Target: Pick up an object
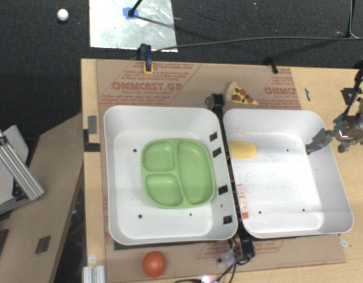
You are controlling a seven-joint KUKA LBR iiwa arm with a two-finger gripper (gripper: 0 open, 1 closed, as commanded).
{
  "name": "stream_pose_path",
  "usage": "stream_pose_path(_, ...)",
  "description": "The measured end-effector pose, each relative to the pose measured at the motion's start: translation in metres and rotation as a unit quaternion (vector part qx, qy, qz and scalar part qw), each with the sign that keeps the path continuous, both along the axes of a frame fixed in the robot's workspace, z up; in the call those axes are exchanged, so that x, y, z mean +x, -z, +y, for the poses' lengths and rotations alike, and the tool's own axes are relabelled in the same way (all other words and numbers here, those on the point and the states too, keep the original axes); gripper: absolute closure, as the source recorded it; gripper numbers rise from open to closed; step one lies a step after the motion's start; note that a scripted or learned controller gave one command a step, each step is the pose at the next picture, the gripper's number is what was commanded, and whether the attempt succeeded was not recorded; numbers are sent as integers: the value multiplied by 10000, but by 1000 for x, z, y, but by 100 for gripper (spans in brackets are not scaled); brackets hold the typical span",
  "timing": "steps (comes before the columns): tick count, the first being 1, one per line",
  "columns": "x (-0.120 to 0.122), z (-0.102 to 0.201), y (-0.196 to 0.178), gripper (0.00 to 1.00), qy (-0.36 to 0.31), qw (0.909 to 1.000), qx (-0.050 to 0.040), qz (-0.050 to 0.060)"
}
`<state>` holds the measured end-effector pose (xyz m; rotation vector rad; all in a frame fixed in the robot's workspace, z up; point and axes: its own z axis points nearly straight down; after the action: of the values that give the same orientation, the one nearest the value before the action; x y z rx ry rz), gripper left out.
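A yellow oblong object [242, 151] lies in the right bin [323, 217], close to its left wall near the back. The gripper [330, 137] hangs at the right edge of the view, over the right bin's far right rim, well apart from the yellow object. Nothing can be seen in its grasp. A toy pizza slice [241, 94] lies on the board behind the bins. A red-orange ball [153, 263] rests on the board in front of the left bin.
The left bin [119, 158] holds a green divided plate [177, 172]. Black clips join the two bins along the middle seam [224, 175]. A foil sheet [131, 15] and a small white ball [63, 15] lie at the back left. An aluminium rail [13, 164] stands at left.
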<state>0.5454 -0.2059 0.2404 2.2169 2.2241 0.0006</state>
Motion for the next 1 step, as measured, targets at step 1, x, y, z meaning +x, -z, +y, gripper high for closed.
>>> stream_pose_path(1,-1,2,42,0,8,10000,5,12)
